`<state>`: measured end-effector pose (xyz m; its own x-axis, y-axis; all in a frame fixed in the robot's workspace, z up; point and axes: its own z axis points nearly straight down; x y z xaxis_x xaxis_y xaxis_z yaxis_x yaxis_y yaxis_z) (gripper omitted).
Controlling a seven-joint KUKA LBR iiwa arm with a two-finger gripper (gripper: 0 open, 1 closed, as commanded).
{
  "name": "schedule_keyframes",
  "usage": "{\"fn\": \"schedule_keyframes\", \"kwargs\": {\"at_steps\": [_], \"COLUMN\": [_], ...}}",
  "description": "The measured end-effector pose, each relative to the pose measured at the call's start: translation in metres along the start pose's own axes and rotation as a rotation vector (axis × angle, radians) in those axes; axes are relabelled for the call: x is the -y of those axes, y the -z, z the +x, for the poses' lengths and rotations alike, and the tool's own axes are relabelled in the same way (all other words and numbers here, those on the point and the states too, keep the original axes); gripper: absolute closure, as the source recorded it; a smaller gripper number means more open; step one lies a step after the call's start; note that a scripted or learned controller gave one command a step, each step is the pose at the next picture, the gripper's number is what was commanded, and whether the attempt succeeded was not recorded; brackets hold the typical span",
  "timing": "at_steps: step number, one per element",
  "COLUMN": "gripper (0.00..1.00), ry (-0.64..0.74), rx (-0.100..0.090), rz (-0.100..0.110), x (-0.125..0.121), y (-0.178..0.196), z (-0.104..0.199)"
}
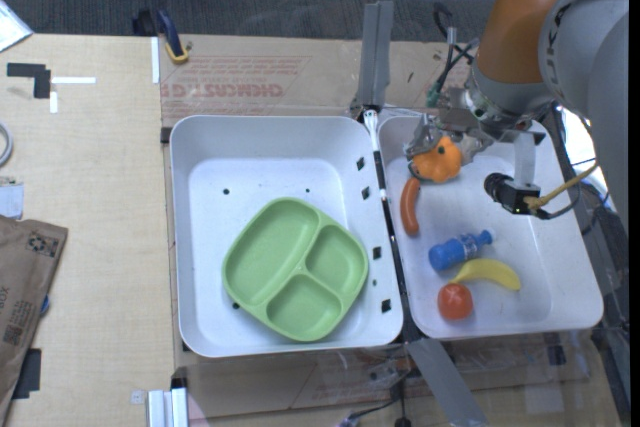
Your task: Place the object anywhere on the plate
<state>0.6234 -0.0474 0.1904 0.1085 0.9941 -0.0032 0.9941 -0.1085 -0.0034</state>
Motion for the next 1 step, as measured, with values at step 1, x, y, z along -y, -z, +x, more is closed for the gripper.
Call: {"fn": "schedule_keyframes", "kwargs": {"at_steps": [1], "gripper": [1.00], "ry": [0.199], "rx": [-0.001], "rz": [0.000], "x": [0.0533], "y": [0.0006], "z": [0.1068]}}
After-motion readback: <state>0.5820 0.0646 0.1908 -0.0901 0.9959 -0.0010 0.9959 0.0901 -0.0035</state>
